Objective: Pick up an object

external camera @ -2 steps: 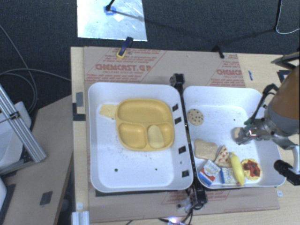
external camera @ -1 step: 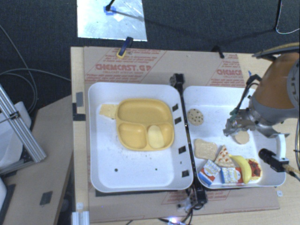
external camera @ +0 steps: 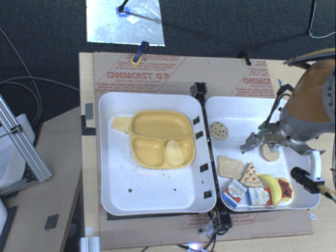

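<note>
- where my arm [external camera: 315,104] reaches in from the right, my gripper [external camera: 251,142] hangs low over the right bin [external camera: 247,106], its dark tip pointing left toward the bin's middle; i cannot tell whether it is apart or together, and nothing shows clamped in it.
- a round tan disc [external camera: 270,153] lies just beside the gripper body, partly tucked under it.
- a chocolate chip cookie [external camera: 219,130] sits near the right bin's left wall, apart from the gripper, with bare white floor between them.
- the right bin's far half is open floor, the freest room i have.
- the near edge of the right bin is crowded: a bread slice [external camera: 230,167], a pizza slice [external camera: 251,176], a banana [external camera: 273,187], a red-topped piece [external camera: 285,189] and two small cartons [external camera: 247,196] lie touching or just beside one another, pressed toward the front rim.
- the left bin [external camera: 113,193] holds a yellow divided tray [external camera: 160,138] near its middle, with a pale oval piece [external camera: 175,152] in its near right compartment.
- a flat yellow piece [external camera: 121,124] lies at the tray's left edge, near the left bin's far left corner.
- the left bin's near half is bare floor.
</note>
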`<state>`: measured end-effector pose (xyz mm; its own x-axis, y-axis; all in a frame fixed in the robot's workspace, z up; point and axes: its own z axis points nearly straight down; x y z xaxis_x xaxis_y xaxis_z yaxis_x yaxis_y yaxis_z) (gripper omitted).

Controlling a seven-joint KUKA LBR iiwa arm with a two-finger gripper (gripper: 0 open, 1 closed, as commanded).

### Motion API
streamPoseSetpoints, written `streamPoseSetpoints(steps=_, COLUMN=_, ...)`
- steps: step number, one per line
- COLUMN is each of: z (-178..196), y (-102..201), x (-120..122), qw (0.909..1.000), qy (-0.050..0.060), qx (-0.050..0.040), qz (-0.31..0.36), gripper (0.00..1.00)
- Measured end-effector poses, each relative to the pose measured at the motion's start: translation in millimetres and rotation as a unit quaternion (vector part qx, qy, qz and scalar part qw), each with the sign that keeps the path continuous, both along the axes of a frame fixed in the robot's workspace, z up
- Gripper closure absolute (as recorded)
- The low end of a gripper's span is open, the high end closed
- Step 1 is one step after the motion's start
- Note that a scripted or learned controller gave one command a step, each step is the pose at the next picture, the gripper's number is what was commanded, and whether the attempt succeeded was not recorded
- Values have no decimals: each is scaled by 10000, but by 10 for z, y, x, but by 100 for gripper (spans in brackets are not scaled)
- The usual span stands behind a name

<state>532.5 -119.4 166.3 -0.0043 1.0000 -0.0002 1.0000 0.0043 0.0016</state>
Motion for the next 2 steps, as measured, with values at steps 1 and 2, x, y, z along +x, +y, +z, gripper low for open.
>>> streamPoseSetpoints(steps=1, z=-829, y=37, x=-345, qw=10000, qy=-16, qx=6, qz=-31, gripper=0)
streamPoseSetpoints(steps=2, z=-683, y=35, x=-315, qw=10000, qy=-41, qx=5, qz=-7, gripper=100)
